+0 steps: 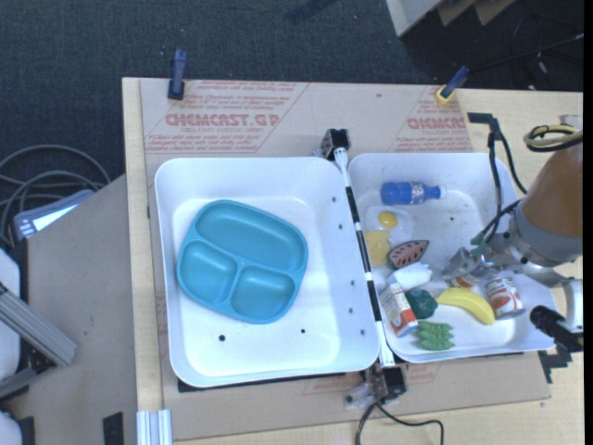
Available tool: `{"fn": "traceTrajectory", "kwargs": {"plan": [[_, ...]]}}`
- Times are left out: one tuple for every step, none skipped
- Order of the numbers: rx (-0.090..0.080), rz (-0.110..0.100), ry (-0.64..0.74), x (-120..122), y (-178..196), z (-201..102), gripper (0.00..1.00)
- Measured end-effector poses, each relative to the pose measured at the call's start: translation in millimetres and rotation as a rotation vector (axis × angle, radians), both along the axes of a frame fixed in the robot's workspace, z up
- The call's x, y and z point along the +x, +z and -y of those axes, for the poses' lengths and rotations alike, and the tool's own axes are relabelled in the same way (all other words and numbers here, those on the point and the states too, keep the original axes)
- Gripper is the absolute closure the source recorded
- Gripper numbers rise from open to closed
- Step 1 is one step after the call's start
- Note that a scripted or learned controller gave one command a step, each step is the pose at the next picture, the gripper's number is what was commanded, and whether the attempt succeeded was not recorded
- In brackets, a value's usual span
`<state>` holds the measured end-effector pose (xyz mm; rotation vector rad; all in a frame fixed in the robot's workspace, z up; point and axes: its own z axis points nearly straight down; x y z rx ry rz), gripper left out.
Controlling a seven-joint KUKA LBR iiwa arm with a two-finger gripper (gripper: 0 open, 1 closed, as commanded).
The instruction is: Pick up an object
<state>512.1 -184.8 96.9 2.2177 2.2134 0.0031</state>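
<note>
The right bin (460,170) holds several small items: a blue bottle (410,193), a watermelon slice toy (409,252), a yellow block (376,247), a white piece (412,274), a red and white tube (399,307), a dark green toy (422,302), a banana (467,304), a light green toy (434,336) and a red and white can (502,296). My gripper (469,267) is low in this bin, just above the banana and left of the can. Nothing is visibly held in it.
A blue divided plate (243,260) lies in the left bin (185,179). A black clip (334,141) sits where the bins meet at the back. The arm's orange band (556,197) hangs over the right bin's right wall. A small yellow round item (387,219) lies under the bottle.
</note>
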Motion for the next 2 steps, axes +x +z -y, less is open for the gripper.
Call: {"fn": "traceTrajectory", "kwargs": {"plan": [[0.005,0.003,0.004,52,-9,-86,1.00],[0.006,-0.005,0.003,104,89,-163,1.00]]}}
